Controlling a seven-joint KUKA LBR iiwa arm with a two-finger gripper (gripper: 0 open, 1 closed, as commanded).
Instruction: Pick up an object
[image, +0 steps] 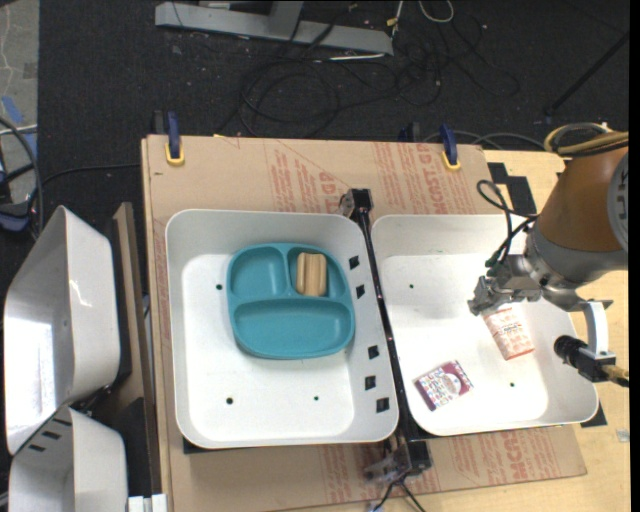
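Observation:
In the right bin (420, 240) a white packet with red print (511, 333) lies flat near the right side. A small purple and white packet (442, 384) lies closer to the front of that bin. My gripper (493, 296) hangs low over the right bin, right at the upper left end of the white packet; whether it touches the packet I cannot tell. The grey arm with its orange band (590, 190) comes in from the right above it.
The left bin (200, 380) holds a teal divided plate (285, 325) with a tan wooden block (311, 273) in its upper right compartment. A black divider strip (375, 320) runs between the bins. Cables hang beside the wrist.

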